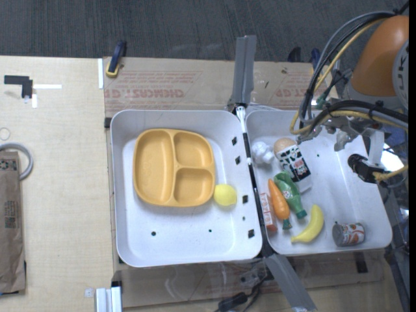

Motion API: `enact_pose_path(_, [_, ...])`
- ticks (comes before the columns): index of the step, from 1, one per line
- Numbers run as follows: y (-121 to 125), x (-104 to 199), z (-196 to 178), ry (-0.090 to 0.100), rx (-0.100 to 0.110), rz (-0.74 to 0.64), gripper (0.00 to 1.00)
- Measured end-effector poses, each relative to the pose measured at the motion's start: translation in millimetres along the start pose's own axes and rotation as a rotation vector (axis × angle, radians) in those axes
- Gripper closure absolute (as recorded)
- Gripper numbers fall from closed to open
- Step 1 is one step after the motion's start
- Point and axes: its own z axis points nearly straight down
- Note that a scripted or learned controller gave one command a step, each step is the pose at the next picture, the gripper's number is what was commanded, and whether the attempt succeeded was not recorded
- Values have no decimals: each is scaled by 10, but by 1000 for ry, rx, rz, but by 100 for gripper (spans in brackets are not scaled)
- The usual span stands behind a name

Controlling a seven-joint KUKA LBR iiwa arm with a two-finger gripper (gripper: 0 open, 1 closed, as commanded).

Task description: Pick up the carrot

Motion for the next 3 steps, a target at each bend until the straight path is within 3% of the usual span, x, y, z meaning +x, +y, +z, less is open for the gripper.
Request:
enact_pose_path(1, [-1185,318,21,1,0,-101,0])
enact_pose_path(2, [-1378,585,23,1,1,-214,0])
enact_pose_path(3, [-1310,71,973,2,1,-312,0])
